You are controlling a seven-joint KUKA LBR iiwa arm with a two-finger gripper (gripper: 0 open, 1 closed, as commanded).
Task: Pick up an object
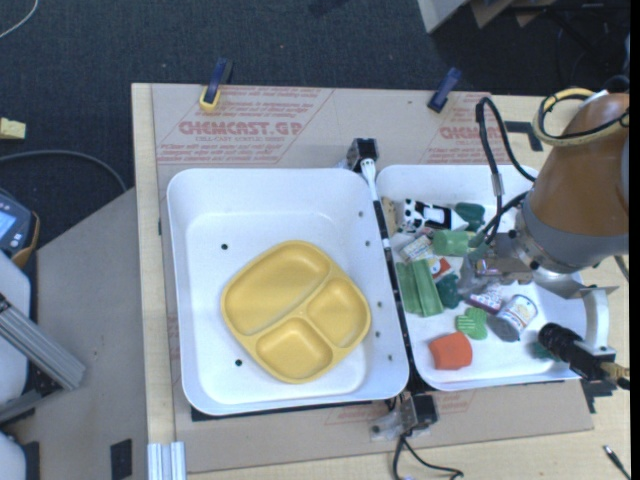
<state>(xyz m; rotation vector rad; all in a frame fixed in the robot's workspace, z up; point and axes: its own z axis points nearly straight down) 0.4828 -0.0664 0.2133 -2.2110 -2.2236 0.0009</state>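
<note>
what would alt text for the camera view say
A grey and orange robot arm reaches from the right over the right bin, which holds small toys including an orange block. The left bin holds a yellow divided plate.

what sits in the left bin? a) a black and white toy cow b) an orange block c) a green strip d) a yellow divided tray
d, the yellow divided tray with three compartments lies alone in the left bin, while the small toys are piled in the right bin.
</note>
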